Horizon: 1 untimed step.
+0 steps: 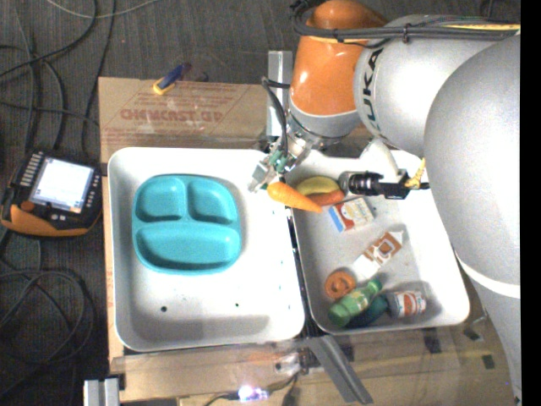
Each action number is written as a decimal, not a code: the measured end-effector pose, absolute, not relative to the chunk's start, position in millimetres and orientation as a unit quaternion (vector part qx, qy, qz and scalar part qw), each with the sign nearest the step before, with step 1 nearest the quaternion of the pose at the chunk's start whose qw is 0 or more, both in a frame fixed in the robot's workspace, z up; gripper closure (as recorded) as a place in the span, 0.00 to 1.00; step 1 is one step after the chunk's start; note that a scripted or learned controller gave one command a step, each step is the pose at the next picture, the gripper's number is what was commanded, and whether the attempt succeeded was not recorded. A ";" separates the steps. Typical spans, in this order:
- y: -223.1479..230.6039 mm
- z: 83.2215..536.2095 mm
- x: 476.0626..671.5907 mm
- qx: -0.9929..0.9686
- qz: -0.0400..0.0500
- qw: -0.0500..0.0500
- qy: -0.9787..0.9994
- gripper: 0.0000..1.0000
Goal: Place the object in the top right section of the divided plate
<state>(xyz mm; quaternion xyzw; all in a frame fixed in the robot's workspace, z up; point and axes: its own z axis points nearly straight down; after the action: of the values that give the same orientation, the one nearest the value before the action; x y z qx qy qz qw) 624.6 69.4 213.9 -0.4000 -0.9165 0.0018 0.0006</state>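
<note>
Carrot [292,195] lies over the rim between the two bins, long axis left-right, tip toward the divided plate [188,224]. End effector [272,166] sits just above its left end; grip state cannot be told.

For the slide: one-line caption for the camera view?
KUKA arm's claw poised above a toy carrot beside the blue divided plate.

Orange carrot [293,195]: lies slanted across the bins' shared rims, frame centre. Turquoise divided plate [188,223]: flat in left bin, sections vacant.
</note>
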 end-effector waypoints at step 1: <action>142.1 221.2 658.7 -0.433 0.002 0.001 -0.901 1.00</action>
<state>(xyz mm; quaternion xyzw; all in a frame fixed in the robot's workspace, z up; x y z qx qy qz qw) 658.7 142.1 221.2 -0.4330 -0.9014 0.0024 0.0006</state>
